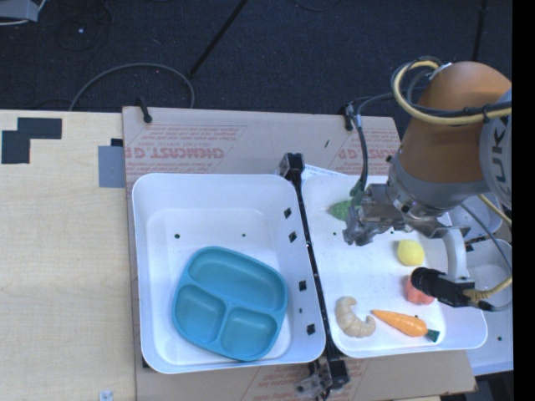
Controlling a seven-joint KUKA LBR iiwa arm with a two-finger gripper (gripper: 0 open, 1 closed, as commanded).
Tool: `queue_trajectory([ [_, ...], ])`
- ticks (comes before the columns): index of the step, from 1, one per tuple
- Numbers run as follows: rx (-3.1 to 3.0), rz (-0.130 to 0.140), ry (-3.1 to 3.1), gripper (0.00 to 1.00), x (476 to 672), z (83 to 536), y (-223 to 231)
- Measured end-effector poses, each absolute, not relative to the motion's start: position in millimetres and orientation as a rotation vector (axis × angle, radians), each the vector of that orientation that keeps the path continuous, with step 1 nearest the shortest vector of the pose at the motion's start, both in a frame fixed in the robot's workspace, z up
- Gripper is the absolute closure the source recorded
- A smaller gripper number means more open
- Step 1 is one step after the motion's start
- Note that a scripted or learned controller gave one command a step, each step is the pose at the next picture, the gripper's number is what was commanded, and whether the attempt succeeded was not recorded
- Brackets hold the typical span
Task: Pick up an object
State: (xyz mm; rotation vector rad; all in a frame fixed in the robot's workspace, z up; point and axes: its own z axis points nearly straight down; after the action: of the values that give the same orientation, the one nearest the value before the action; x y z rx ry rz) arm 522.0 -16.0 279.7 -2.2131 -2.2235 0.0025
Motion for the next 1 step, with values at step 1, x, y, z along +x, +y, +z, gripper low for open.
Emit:
queue_trajectory([
  [1,-2.212,0.006,-2.222,1.0,519.1,250.9,32.6],
])
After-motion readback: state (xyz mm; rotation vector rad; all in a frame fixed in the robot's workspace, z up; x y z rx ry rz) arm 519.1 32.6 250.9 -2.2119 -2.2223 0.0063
